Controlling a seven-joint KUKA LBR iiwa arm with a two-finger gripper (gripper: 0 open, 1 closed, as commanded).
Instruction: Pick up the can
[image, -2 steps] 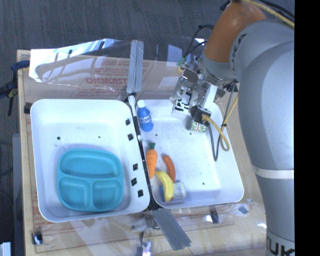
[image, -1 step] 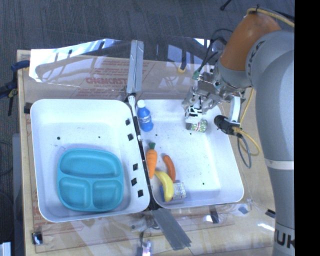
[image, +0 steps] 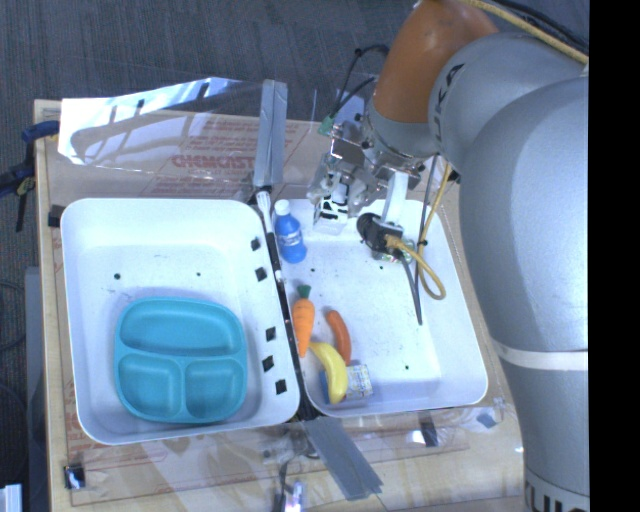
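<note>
Nearest the camera in the right bin (image: 455, 330), the can (image: 358, 381) lies on its side at the front edge, a small silvery thing touching the lower end of the banana (image: 331, 369). That yellow banana curves up toward the carrot (image: 303, 320), which stands lengthwise against the bin's left wall with its green top pointing away from the camera. Just beside the carrot, on its right, lies a smaller orange-red piece (image: 339, 333), elongated and slightly tilted — what it is cannot be told. Farther back, in the rear left corner of the same bin, a blue bottle (image: 289, 235) with a white cap stands near the dividing wall.

The gripper (image: 335, 205) hangs over the rear edge of the right bin, well apart from the can and just right of the bottle. Its fingers are lost among cables and metal parts, so whether they are open or closed cannot be told — nothing is seen between them. A yellow cable (image: 430, 270) loops down from the wrist over the bin floor.

In the left bin (image: 90, 240) rests a teal divided tray (image: 182, 360) with three compartments. Both bins sit on the desk (image: 150, 160)
</note>
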